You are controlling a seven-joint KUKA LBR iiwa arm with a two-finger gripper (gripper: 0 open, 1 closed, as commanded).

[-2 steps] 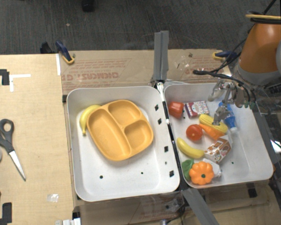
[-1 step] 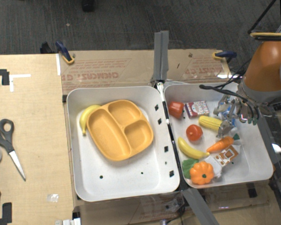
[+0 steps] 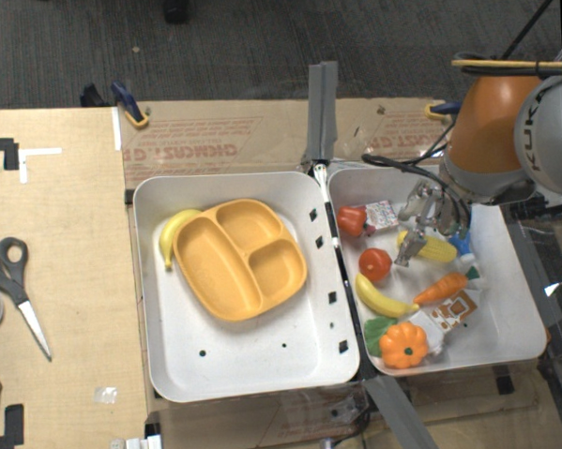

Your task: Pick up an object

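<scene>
Gripper: you're seeing it hovering low in the right bin, over a yellow toy.
Fingers: I cannot tell their state.
Left bin: holding an orange tray.

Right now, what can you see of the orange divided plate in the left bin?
The orange three-compartment plastic plate lies flat and face up in the left white bin, turned at a slant toward the bin's upper half. It has rounded corners, one long compartment and two smaller ones, all holding nothing. A yellow toy banana curves against its upper-left rim. Nothing else touches it.
</scene>
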